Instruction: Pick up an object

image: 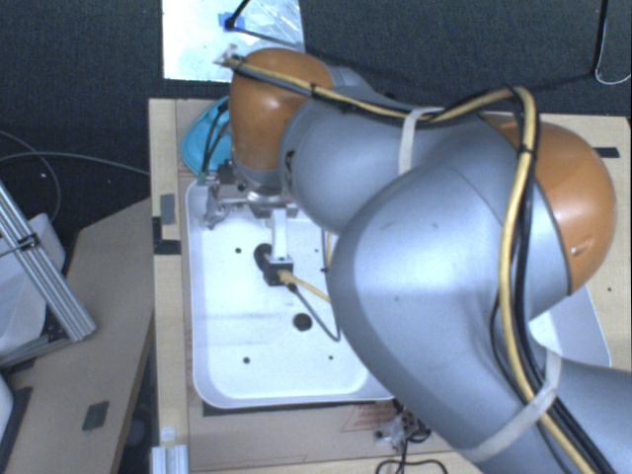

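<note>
A blue, rounded object (204, 134) lies in the far left corner of the left bin (229, 363), partly hidden behind the arm's orange wrist band. My gripper (223, 203) hangs low over the back of this bin, just in front of the blue object and near the bin's left wall. The arm's bulk hides its tips, and nothing shows between them. The white bin floor in front of the gripper shows small dark dots.
The grey arm (444, 265) covers the middle and right of the view and most of the right bin (585, 326). An aluminium frame (39, 276) stands off the bench at the left. A shiny sheet (232, 23) lies beyond the bins.
</note>
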Available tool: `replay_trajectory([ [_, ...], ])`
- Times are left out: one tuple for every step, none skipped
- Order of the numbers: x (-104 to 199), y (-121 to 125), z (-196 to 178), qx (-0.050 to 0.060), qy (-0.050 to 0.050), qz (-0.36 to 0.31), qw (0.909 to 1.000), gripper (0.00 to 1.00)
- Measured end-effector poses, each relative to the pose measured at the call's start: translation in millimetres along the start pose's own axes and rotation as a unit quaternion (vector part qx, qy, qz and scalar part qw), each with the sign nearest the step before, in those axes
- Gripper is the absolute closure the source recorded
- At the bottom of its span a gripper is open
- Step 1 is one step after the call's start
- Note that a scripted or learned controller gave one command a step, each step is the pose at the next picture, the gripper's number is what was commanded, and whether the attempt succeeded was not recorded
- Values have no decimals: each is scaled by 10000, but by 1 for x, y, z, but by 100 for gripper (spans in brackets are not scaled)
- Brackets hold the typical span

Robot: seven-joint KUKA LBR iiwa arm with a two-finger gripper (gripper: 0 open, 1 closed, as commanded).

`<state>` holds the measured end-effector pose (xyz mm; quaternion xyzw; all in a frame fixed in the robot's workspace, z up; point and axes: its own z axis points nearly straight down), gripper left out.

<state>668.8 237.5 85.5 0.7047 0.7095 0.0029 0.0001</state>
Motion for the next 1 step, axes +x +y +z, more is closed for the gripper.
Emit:
replay_trajectory([
  [-2, 1, -11, -11, -13, -8, 10000, 100],
])
